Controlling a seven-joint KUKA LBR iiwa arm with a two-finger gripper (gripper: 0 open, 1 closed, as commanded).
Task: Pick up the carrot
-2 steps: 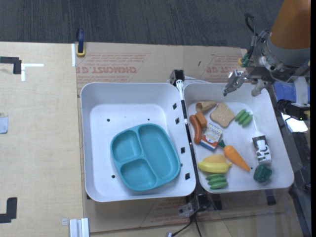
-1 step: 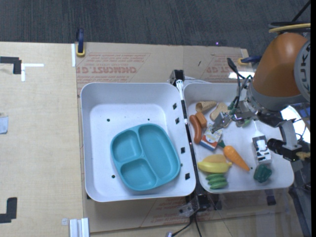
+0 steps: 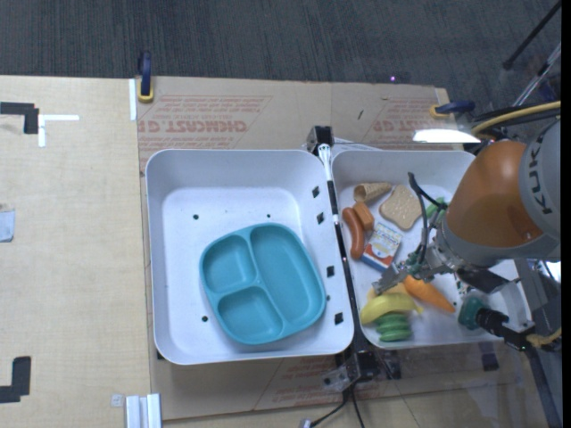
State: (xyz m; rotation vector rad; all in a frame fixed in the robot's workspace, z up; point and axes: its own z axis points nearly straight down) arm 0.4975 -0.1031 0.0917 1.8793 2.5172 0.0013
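The carrot [image 3: 430,295] is orange and tapered. It lies in the right bin [image 3: 446,160] near the front, thick end to the left and tip pointing right. My gripper [image 3: 403,277] is low over the carrot's thick end, which it partly covers. The arm's orange band [image 3: 495,199] rises behind it to the right. I cannot make out whether the carrot is gripped.
Beside the carrot lie a yellow banana [image 3: 390,307] and a green vegetable [image 3: 393,329]. Further back are a sausage [image 3: 357,227], a small carton [image 3: 384,244], a bread slice [image 3: 402,207] and a roll [image 3: 372,191]. The left bin [image 3: 169,239] holds a teal divided plate [image 3: 261,282].
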